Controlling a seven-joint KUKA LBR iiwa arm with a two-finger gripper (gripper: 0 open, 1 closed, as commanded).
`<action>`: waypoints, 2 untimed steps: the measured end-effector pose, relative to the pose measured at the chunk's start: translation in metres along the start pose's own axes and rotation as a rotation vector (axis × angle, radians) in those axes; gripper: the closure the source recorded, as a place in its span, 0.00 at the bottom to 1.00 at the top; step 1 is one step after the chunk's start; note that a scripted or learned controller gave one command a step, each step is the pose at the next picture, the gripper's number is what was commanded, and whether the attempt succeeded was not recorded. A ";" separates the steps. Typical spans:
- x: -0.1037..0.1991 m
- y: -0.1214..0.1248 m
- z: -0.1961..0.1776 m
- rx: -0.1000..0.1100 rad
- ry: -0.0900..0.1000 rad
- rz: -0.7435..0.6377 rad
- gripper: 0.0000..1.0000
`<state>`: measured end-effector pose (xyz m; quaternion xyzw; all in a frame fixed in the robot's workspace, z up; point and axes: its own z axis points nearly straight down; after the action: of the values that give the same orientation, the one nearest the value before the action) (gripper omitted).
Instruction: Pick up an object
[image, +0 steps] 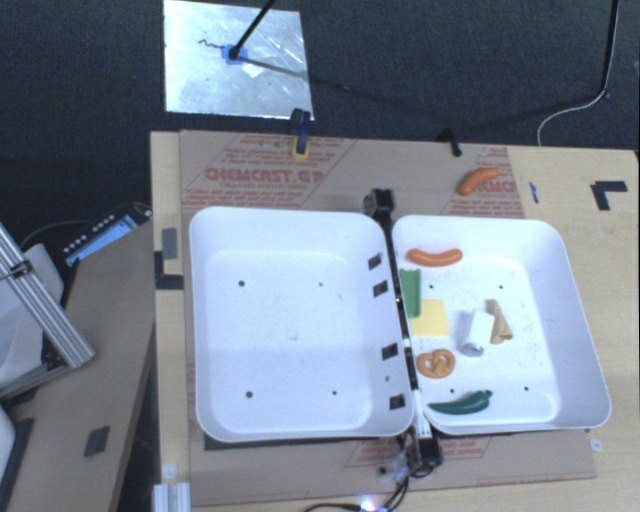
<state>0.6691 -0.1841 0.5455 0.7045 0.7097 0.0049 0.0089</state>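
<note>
The right bin (560, 300) holds several small items: an orange sausage (434, 256) near its back, a green stick (410, 290) along its left wall, a yellow square (431, 319), a white cylinder (476, 332), a tan piece (497, 320), a pretzel (436, 363) and a dark green pepper (461, 402) at the front. A second orange sausage (477, 181) lies on the bench behind the bin.
The left bin (290, 320) adjoins the right one, with black clips along the shared wall (393, 320). A yellow and blue clamp (299, 135) stands at the bench's back edge. A metal frame (40, 310) rises at the far left.
</note>
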 end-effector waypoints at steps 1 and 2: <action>0.074 -0.008 0.142 0.026 0.008 -0.001 1.00; -0.002 -0.032 0.132 0.017 0.004 0.010 1.00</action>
<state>0.6394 -0.1869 0.4132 0.7079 0.7063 0.0002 0.0017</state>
